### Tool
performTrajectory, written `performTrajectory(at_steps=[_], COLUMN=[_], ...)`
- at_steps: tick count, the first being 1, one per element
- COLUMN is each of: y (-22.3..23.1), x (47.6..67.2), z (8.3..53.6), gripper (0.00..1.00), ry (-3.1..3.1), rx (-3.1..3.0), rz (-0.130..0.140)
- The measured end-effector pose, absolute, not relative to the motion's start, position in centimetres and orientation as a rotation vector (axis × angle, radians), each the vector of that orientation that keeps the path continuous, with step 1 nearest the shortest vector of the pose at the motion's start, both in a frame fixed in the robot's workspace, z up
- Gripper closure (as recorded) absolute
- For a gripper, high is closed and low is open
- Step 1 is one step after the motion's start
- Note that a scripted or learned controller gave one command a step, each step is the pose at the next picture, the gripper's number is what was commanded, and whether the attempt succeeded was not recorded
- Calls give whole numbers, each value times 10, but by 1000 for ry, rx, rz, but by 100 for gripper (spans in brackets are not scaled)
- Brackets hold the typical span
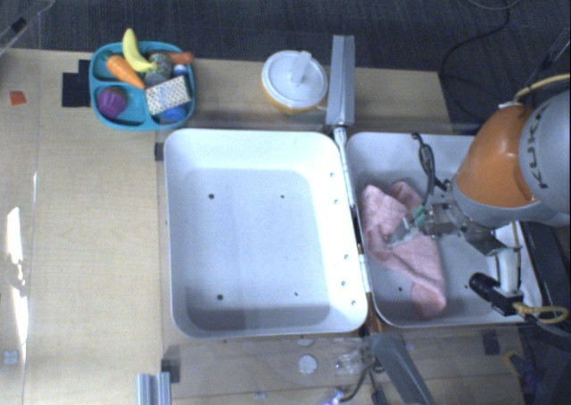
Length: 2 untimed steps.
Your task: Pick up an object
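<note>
Bench: light wood top. Bears two white bins side by side at centre and right; blue divided tray of toy food, upper left; white lidded container, possibly a cup, upper centre.

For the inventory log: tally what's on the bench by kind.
White bins: 2
Pink cloth: 1
Blue divided tray of toy food: 1
White lidded cup: 1
Total: 5
</note>
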State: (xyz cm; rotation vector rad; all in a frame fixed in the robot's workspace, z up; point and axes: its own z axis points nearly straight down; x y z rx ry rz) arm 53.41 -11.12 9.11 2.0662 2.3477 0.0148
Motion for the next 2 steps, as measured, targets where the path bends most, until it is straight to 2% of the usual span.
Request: performTrajectory(at_steps=[1,2], y=[-96,-102], x=[610,559], z=[90,91], gripper=[0,0], ry=[2348,2394], rx=[2067,2014], rz=[16,15])
